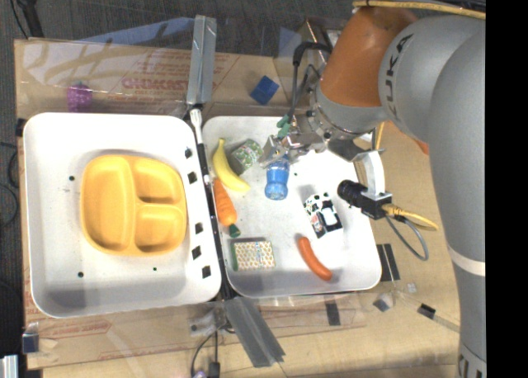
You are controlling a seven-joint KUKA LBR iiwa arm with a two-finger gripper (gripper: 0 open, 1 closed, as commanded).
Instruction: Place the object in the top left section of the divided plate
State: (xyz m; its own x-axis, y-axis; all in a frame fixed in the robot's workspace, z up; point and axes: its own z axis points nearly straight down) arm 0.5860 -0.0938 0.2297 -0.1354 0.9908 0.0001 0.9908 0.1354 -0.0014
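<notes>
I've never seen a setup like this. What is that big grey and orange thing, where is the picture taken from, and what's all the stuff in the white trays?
The big grey and orange shape is a robot arm, reaching in from the right. One camera fixed above the bench looks down at a slant. Its grasping end, the gripper, hangs low over the right bin; the picture is too cluttered there to tell whether it grips anything. That bin has a banana, a carrot, a blue cup, a red sausage, a patterned sponge and a black-and-white toy. The left bin carries a yellow divided plate, where one object should go.
</notes>
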